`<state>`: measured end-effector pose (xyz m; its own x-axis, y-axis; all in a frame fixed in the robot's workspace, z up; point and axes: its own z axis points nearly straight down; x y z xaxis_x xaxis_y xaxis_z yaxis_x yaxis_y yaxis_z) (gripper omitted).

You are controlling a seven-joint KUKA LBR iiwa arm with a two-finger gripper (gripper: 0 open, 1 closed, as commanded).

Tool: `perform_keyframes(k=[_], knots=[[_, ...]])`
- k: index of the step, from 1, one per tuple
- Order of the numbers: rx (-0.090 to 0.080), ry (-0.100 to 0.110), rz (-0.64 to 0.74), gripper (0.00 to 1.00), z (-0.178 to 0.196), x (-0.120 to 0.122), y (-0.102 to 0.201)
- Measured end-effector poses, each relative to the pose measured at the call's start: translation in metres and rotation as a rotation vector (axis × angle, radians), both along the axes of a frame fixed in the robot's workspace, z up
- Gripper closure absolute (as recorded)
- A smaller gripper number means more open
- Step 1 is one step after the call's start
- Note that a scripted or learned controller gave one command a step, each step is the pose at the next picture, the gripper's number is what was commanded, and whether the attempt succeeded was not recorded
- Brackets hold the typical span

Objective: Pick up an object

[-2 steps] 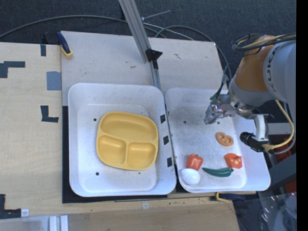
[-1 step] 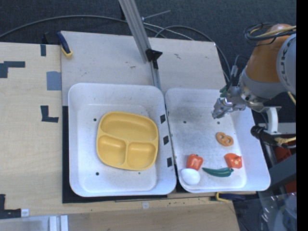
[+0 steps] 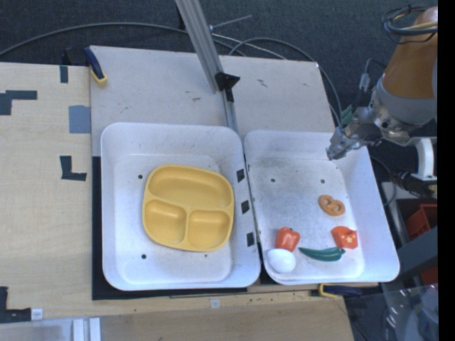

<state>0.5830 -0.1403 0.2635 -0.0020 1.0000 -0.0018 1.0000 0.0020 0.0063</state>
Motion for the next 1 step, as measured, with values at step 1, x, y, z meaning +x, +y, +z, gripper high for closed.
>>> perform_keyframes(k=[1], knots=[[0.002,0.008,0.004,1.00,-0.0155,0.0139,0.0499]])
